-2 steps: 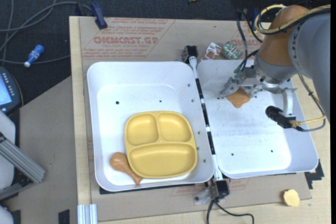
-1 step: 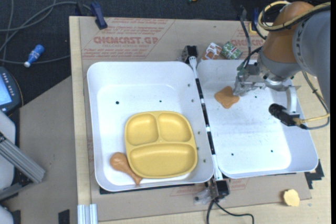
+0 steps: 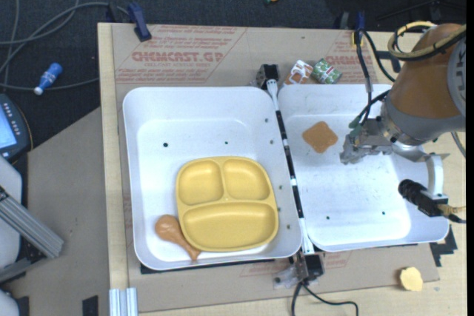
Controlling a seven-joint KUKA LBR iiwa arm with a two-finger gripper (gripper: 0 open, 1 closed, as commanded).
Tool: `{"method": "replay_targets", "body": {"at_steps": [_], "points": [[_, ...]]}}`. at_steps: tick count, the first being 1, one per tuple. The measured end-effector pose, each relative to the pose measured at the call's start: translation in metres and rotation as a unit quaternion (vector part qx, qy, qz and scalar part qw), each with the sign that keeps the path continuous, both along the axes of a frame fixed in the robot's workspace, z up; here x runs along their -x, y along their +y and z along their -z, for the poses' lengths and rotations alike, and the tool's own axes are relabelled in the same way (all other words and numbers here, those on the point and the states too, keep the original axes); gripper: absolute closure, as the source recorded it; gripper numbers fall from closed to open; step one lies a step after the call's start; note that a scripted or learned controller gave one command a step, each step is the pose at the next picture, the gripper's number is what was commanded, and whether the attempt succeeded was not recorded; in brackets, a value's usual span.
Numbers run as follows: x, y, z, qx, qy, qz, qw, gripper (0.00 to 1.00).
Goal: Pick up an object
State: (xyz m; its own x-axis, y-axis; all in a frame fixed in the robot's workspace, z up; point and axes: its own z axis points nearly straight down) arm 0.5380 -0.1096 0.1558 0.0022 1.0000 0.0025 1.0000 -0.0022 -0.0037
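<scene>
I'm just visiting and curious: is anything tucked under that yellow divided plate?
An orange-tan drumstick-shaped toy pokes out at the yellow plate's lower-left edge, on the left bin. Whatever else is beneath stays covered.

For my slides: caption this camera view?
Gripper hovers in the right bin beside a brown pad; yellow tray in the left bin.

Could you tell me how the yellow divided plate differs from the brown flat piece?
The yellow divided plate lies in the left bin; the brown flat piece lies in the right bin. The plate is far larger, with three compartments; the piece is plain. Both lie flat.
</scene>
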Motion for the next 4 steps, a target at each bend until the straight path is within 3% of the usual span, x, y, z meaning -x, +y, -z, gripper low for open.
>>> {"method": "replay_targets", "body": {"at_steps": [1,2,3,4], "points": [[-0.003,0.000,0.003,0.0006,-0.001,-0.001,1.0000,0.00],[-0.056,-0.002,0.074,0.0020,-0.004,-0.002,1.0000,0.00],[-0.122,0.000,0.070,0.0022,-0.006,-0.003,1.0000,0.00],[-0.093,0.017,0.071,0.0006,0.000,-0.001,1.0000,0.00]]}}
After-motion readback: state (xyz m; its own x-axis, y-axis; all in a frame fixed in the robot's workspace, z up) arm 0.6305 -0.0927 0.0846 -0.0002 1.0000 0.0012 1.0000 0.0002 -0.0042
